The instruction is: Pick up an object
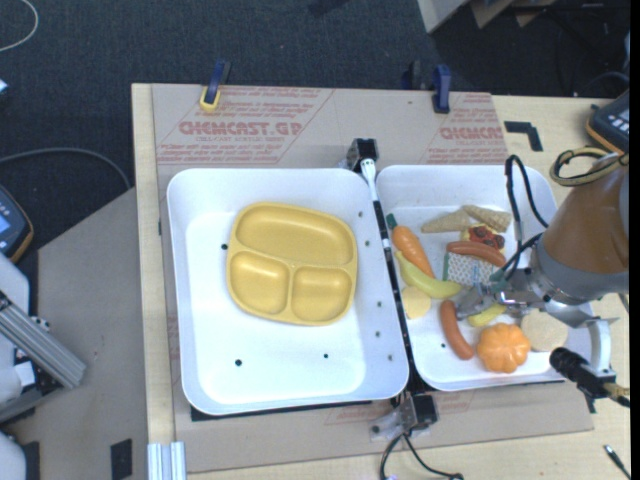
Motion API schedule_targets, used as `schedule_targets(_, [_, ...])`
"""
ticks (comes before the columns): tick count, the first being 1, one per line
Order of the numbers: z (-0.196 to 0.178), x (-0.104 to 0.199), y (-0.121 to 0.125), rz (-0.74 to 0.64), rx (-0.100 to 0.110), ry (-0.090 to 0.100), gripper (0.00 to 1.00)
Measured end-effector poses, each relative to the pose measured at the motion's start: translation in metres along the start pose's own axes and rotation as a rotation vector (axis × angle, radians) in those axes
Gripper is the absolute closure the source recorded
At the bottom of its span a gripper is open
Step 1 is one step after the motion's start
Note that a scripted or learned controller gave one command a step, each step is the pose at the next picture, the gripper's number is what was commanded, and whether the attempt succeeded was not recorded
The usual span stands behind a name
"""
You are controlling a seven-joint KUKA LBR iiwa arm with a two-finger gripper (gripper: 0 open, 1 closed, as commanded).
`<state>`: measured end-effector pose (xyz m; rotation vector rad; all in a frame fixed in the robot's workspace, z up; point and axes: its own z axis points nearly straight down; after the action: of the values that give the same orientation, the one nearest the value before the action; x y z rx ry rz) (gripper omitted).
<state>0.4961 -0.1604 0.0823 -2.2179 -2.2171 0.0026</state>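
The right bin (440,180) holds several toy foods: an orange carrot (412,250), a yellow banana (430,284), a red sausage (456,331), an orange pumpkin (502,348), beige bread slices (470,218) and a hot dog (479,252). My gripper (492,298) is low in this bin, just right of the banana's end and above the pumpkin, over a small yellow piece (487,316). The wrist hides what lies directly beneath it. No object is visibly lifted.
The left bin (200,298) holds a yellow divided plate (292,263). A black divider rail (385,258) runs between the bins. A round beige piece (545,330) lies by the right bin's near corner. The arm body (590,243) covers that bin's right side.
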Motion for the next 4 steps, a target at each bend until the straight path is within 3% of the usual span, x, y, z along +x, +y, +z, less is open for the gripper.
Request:
schedule_targets(1, [-0.013,-0.001,0.001,0.001,-0.006,-0.003,1.00])
schedule_targets(3, [-0.116,-0.005,0.009,-0.002,-0.013,-0.006,1.00])
schedule_targets(4, [-0.144,-0.005,0.010,-0.001,-0.011,-0.005,1.00])
